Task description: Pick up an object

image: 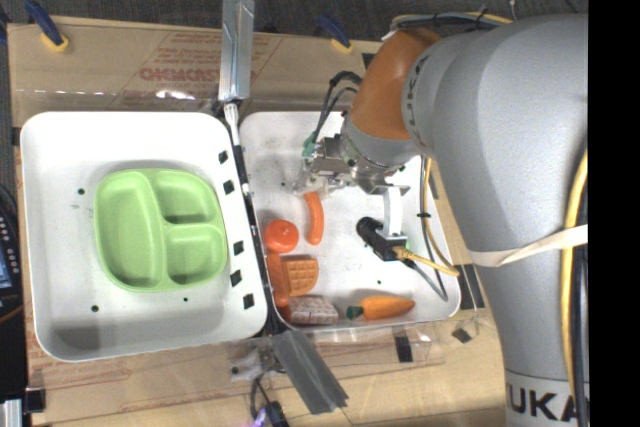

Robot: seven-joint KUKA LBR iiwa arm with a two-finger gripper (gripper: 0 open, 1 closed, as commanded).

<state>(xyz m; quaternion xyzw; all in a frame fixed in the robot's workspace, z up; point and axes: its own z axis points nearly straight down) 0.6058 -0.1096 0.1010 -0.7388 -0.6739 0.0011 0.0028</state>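
Orange carrot [385,307] lies nearest, along the front wall of the right bin [440,287]. A brown speckled piece [312,309] sits just beside it in the front corner. Behind them a waffle [297,271] touches a round orange tomato [281,234], and an orange sausage [314,217] stands on end-line just beside the tomato. All of these are candidates for the pick, and none is lifted.

The crowding looks like the main hazard. The tomato, waffle and sausage lie so close together that a descent on one would likely nudge its neighbour, and the round tomato could roll off. The pieces near the divider wall leave little room on that side, so the gripper could catch the rim.

Farther back, the gripper [322,170] hangs low over the rear of the right bin, just behind the sausage's far end and not visibly touching it. Whether its jaws are parted or closed cannot be told; nothing is seen between them.

The grey arm [520,135] reaches in from the right, its orange band [385,95] above the wrist, which bends downward.

In the left bin [40,215] rests a green divided tray [160,227].
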